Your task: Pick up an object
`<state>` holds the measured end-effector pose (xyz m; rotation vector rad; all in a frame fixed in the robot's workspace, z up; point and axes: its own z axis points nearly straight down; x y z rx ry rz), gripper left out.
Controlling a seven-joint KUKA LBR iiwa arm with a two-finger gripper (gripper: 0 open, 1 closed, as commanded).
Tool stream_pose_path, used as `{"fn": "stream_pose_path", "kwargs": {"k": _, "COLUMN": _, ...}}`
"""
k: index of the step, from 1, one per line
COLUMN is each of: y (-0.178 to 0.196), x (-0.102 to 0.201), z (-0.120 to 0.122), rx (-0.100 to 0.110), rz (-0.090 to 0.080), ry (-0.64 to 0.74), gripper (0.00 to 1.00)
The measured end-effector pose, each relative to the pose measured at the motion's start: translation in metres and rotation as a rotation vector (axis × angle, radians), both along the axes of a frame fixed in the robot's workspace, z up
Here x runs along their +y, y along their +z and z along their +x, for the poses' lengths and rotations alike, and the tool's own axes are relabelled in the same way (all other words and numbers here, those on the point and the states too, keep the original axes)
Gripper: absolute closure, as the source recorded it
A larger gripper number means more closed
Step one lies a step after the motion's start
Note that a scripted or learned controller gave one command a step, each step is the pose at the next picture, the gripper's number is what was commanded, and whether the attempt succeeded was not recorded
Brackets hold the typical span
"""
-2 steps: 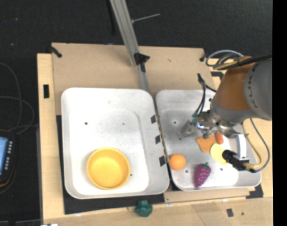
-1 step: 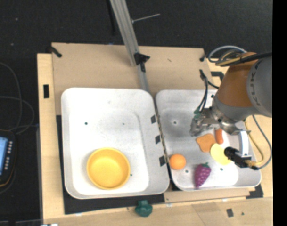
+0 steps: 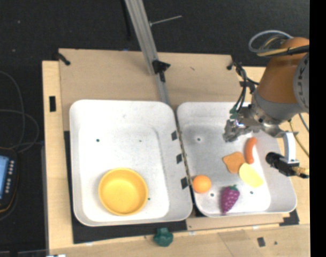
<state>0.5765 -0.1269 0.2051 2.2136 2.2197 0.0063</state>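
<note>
The right bin [image 3: 205,116] holds an orange ball [image 3: 201,183], a purple grape bunch [image 3: 229,197], an orange flat piece [image 3: 234,161], a yellow piece [image 3: 250,175] and a small orange-red carrot-like stick [image 3: 250,149]. My gripper [image 3: 233,129] hangs over the upper right part of this bin, just up and left of the stick and above the orange flat piece. Nothing shows between its fingers. In the left bin [image 3: 120,116] a yellow bowl [image 3: 123,190] sits at the front.
A grey metal pole [image 3: 144,36] slants down from the top to the gap between the bins. A small green thing [image 3: 163,237] lies on the bench in front of the bins. A tablet [image 3: 1,175] rests at the far left.
</note>
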Motion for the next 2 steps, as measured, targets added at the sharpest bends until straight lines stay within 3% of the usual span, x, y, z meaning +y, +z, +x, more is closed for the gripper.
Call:
{"fn": "stream_pose_path", "kwargs": {"k": 1, "y": 0.035, "x": -0.001, "z": 0.002, "rx": 0.002, "rz": 0.001, "ry": 0.0, "gripper": 1.0}}
{"fn": "stream_pose_path", "kwargs": {"k": 2, "y": 0.03, "x": 0.051, "z": -0.022, "rx": 0.008, "rz": 0.002, "ry": 0.003, "gripper": 1.0}}
